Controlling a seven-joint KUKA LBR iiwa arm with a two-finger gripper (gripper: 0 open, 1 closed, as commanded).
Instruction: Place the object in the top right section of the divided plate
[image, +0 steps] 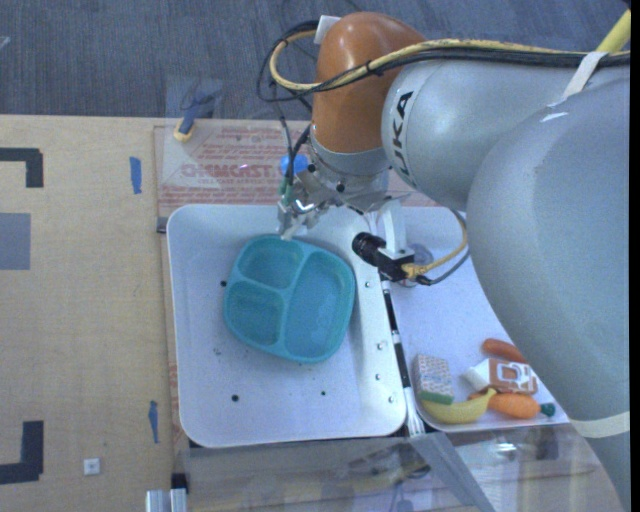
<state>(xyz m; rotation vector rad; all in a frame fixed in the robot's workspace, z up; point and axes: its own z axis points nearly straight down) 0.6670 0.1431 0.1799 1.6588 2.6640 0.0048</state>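
Pale wood makes up the worktop (80, 330), marked with bits of blue tape and black squares, and it carries two shallow white bins side by side. Over the left bin (200, 400) the pincer (292, 215) hangs at the far rim of the teal divided plate (290, 298); whether it is spread, pressed together or pinching anything, I cannot tell, since the wrist and cabling cover the tips. The plate lies just below and in front of the pincer, tilted a little in the bin, with one long section and two smaller ones.

Which object is meant is not clear. Likely candidates lie in the right bin (440, 300), well away from the pincer toward the near right corner: a banana (458, 408), a carrot (515, 405), an orange sausage-shaped piece (503, 350), a small speckled block (433, 373) and a white and orange box (505, 376). All look like light plastic toy food, stiff and somewhat slick, so a grip across the narrow middle would probably serve best; the banana's curve may let it twist.

They are crowded, touching or nearly so, so taking one cleanly could nudge its neighbours. A black fitting on a yellow cable (385, 255) hangs just right of the pincer, over the ridge between the bins, and might snag. Small dark specks dot the left bin's floor.
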